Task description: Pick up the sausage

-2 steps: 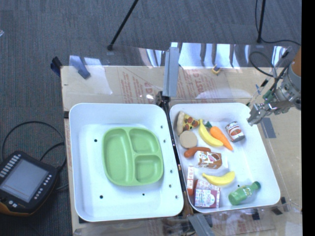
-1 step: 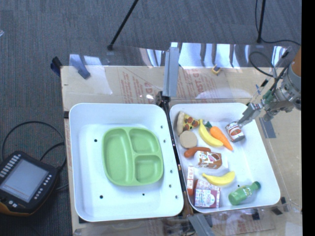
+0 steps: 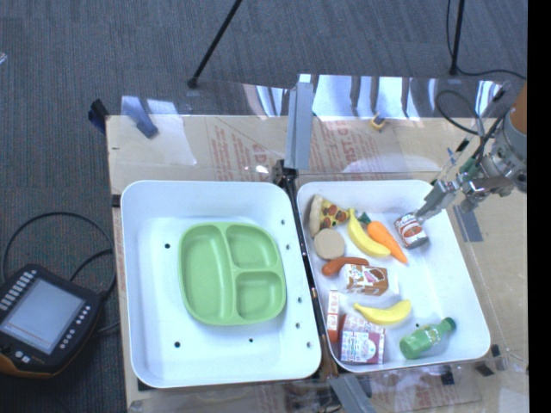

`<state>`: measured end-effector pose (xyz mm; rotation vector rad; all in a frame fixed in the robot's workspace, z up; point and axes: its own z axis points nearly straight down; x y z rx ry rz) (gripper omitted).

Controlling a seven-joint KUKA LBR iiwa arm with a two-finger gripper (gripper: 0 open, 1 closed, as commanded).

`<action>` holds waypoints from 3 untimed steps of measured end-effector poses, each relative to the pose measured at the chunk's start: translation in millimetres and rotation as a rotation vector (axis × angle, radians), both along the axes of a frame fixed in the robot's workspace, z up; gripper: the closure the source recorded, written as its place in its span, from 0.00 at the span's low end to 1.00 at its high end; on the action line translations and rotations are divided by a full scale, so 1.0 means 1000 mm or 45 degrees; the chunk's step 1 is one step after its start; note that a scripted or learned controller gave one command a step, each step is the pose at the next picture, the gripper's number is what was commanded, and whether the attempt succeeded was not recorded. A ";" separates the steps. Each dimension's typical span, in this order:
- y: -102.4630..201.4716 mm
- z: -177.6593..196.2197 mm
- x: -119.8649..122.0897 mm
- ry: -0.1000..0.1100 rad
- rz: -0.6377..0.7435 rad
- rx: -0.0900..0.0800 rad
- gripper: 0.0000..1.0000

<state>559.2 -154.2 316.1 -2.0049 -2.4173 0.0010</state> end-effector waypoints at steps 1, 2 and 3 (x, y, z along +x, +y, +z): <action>0.000 0.000 0.000 0.000 0.000 0.000 0.00; 0.000 0.000 0.000 0.000 0.000 0.000 0.00; 0.000 0.000 0.000 0.000 0.000 0.000 0.00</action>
